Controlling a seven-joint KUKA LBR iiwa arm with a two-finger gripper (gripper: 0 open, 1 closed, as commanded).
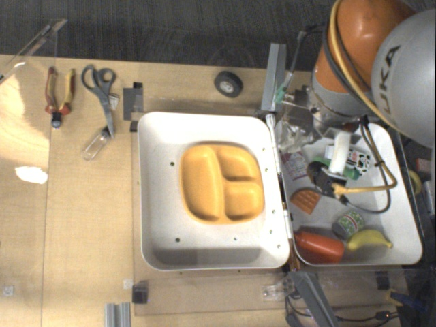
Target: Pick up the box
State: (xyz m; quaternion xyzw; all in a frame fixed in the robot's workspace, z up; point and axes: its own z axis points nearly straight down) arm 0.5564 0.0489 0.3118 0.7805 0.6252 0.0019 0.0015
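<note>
**Two shallow white bins on a bench, seen from above.** The right bin holds several small things; the banana at its near edge serves as the reference here.

- A small green can lies just up-left of the banana, touching or nearly touching it.
- A red rounded object lies to the banana's left, along the same near edge.
- An orange, waffle-textured piece sits farther up-left of the banana, and a small pinkish packet lies beyond it.

The box lies above the banana, toward the bin's far side. It appears to be a small white carton with green and dark print, lying flat and partly hidden by robot hardware on its left.

The left bin, well to the banana's left, holds one yellow divided tray with one long compartment and two smaller ones.

The gripper hangs up-left of the banana over the right bin's far-left corner, apart from the box. Whether it is spread or pressed together cannot be told.
</note>
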